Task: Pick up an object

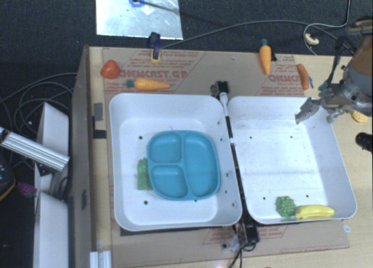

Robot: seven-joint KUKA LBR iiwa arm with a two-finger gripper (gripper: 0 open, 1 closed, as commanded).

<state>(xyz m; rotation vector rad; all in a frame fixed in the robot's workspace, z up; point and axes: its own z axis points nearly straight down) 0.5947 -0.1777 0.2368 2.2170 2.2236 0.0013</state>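
At right bin's [344, 173] near edge, yellow banana [315, 211] beside green broccoli [285, 205]; claw [319, 111] spread, empty.

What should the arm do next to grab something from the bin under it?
Probably travel toward the near edge of the right bin and descend. The gripper hangs with fingers spread over the bin's bare far right part, while the only items there, a yellow banana and a green broccoli piece, lie side by side along the near wall.
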